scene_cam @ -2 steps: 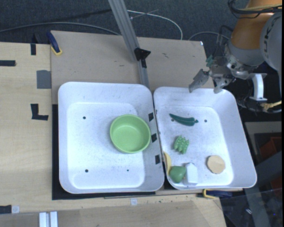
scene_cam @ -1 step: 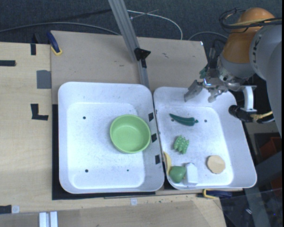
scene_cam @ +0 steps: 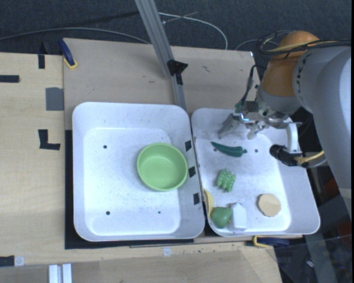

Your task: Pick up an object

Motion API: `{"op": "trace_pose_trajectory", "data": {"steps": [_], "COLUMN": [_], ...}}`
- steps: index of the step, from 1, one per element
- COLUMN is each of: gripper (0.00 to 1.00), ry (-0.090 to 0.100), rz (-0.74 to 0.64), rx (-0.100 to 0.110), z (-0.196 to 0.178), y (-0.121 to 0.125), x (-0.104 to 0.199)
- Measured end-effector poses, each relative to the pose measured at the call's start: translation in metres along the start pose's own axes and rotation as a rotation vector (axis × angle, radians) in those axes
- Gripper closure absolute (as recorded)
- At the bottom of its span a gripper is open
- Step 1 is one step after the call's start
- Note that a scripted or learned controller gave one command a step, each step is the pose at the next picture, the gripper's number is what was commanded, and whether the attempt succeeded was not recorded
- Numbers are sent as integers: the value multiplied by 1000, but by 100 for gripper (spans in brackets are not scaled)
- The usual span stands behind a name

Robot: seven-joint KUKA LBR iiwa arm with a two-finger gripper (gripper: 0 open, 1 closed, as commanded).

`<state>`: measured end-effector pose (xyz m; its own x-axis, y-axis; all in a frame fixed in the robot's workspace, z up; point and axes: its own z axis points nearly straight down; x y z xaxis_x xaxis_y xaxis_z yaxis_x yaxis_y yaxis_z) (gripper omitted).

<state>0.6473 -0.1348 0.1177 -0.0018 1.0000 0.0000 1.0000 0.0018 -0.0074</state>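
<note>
The arm (scene_cam: 324, 93) runs off the right edge, so its base and most of its grey body are cut away, and the hand (scene_cam: 242, 125) beneath the wrist is too small and dark to show how its fingers stand. Down at the near rim of the right bin (scene_cam: 301, 217), a small white piece (scene_cam: 238, 216) overlaps the green rounded thing (scene_cam: 221, 216), neither clear enough to name. The desk (scene_cam: 23, 158) is clipped at the left edge.
</note>
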Motion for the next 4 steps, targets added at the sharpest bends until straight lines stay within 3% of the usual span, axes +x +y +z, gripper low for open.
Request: {"op": "trace_pose_trajectory", "data": {"steps": [1, 3, 4], "gripper": [100, 100, 100], "ry": [-1, -1, 0], "rz": [-1, 1, 0], "rx": [-5, -13, -8], "z": [-14, -127, -134], "y": [2, -12, -12], "x": [0, 3, 3]}}
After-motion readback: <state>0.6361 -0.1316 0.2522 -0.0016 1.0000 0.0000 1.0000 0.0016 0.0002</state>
